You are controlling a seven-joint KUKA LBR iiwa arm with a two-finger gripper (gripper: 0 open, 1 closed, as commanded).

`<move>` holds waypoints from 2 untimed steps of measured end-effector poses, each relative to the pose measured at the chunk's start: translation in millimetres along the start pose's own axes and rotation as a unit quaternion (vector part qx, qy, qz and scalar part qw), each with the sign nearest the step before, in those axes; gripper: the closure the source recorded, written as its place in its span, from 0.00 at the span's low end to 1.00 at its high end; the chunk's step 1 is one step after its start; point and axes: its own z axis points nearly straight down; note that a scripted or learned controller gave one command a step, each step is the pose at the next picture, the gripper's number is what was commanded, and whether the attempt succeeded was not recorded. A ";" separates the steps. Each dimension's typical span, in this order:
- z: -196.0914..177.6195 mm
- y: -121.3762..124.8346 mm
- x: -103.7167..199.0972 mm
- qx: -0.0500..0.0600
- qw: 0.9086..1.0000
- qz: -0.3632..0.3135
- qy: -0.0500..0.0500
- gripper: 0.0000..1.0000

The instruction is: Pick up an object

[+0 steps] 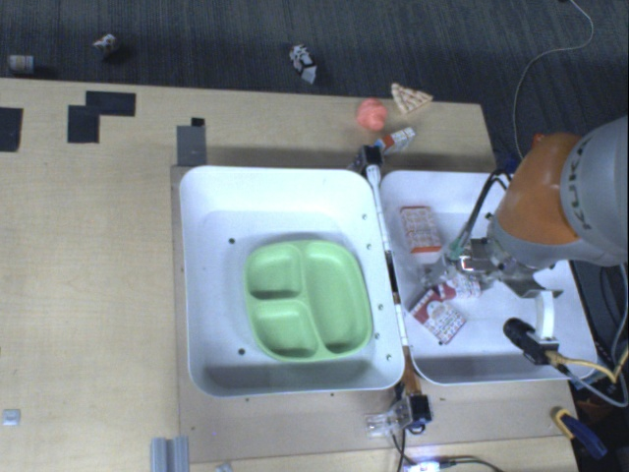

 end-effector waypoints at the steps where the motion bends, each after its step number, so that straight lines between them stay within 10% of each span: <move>1: -10.8 1.6 0.5 -0.002 1.000 -0.001 0.000 1.00; 2: -98.5 -53.2 83.8 0.002 1.000 -0.001 0.001 1.00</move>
